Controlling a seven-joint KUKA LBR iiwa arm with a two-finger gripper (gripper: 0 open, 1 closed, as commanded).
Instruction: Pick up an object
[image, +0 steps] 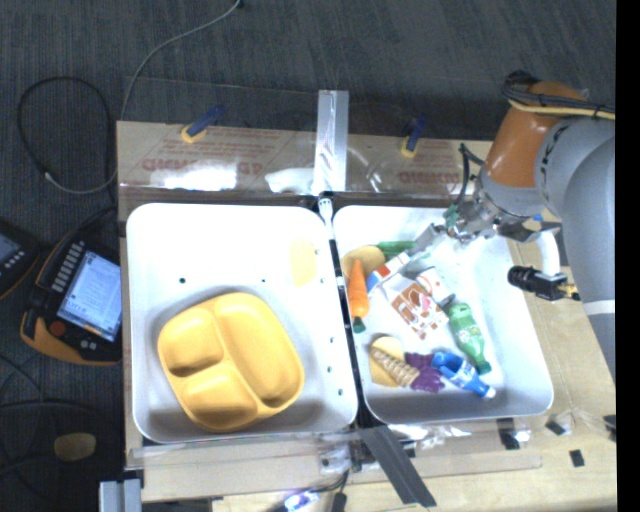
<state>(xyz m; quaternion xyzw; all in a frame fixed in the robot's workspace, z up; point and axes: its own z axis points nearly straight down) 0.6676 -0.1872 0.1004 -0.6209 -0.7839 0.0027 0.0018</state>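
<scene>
Far left, on dark floor beside the bench: a handheld control pendant (78, 300) with a lit screen, and a loop of thin cable (60, 140) above it.

On the bench, two shallow white bins side by side. Left bin (160, 225): holds a yellow three-section tray (230, 358), sitting toward the near side and turned at a slant.

Along the divider, just inside the right bin (525, 370): an orange carrot-shaped toy (357, 290), lying lengthwise. Beside it, toward the middle: a white carton with red print (420, 302), tilted. Near front edge: a pale waffle-cone toy (392, 362), touching a purple piece (430, 372) and a blue-and-white tube (465, 380). Just right of the carton: a green bottle (467, 335), lying on its side. At the far end of the pile: a green item (393, 248), partly covered.

Upper right: grey arm with orange band (520, 150), reaching down into the far right corner of the right bin. Gripper (458, 222) low over the pile's far edge, near the carton's top. Fingers too small and blurred to read; spread or pressed together, cannot tell. Nothing visibly pinched between them.
</scene>
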